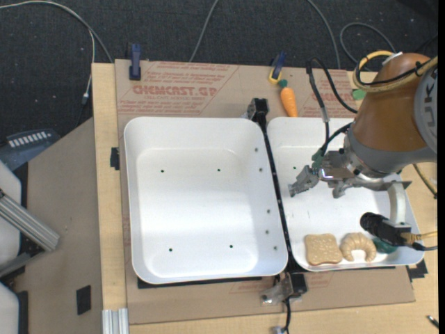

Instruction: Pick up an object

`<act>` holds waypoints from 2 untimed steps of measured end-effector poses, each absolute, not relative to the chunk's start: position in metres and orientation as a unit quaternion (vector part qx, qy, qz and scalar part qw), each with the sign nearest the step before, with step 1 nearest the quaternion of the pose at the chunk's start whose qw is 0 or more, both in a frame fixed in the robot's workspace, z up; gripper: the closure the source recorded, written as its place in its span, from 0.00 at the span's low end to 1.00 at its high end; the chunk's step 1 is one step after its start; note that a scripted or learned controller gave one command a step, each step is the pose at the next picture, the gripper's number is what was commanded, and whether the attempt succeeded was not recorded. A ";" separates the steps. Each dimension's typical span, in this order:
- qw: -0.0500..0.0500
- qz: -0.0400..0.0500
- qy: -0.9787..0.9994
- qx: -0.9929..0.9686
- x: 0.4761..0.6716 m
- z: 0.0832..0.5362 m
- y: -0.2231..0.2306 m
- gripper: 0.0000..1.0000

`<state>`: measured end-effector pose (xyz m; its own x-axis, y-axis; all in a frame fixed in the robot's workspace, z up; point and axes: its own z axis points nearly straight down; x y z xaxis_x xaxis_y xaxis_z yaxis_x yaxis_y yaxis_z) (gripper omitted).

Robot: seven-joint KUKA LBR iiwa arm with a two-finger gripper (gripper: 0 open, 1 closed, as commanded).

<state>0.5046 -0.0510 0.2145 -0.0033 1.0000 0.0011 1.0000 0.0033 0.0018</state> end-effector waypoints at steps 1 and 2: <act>0.000 0.000 0.680 0.733 0.493 0.217 -0.039 0.00; 0.001 0.001 0.708 0.707 0.479 0.265 -0.016 0.00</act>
